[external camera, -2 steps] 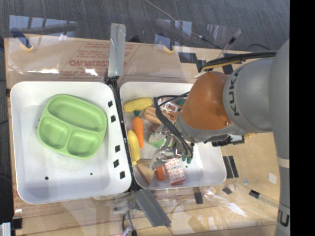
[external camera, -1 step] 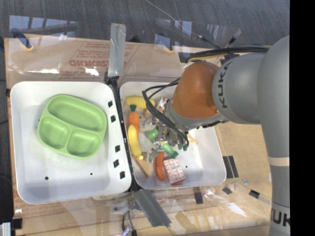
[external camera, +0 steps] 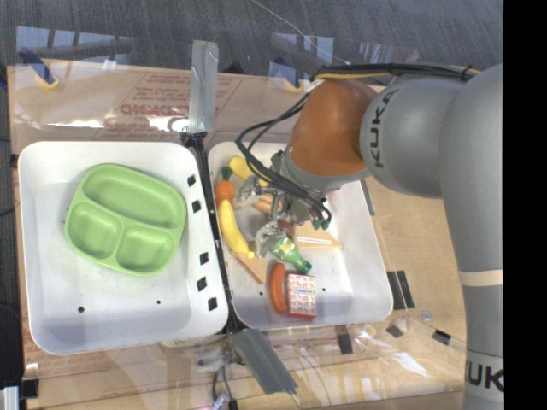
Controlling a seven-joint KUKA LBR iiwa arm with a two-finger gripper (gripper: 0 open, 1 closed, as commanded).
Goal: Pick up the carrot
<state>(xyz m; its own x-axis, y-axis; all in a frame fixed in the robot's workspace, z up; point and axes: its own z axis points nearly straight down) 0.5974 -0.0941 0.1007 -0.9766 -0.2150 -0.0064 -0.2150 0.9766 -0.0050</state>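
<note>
Camera view: carrot lies just below-left of the jaws

Camera view puts the carrot (external camera: pixel 249 267) on the floor of the right bin (external camera: pixel 367 272), a thin orange stick with its long axis running diagonally from upper left to lower right. It sits beside the banana (external camera: pixel 231 226) and just above a red packet (external camera: pixel 291 293). The gripper (external camera: pixel 278 220) hangs over the clutter up and to the right of it; whether the jaws are wide or narrow I cannot tell. A green bottle (external camera: pixel 286 252) lies between them. The left bin (external camera: pixel 43 314) holds a green divided plate (external camera: pixel 126 218). Both bins rest on the desk (external camera: pixel 410 348).
</note>
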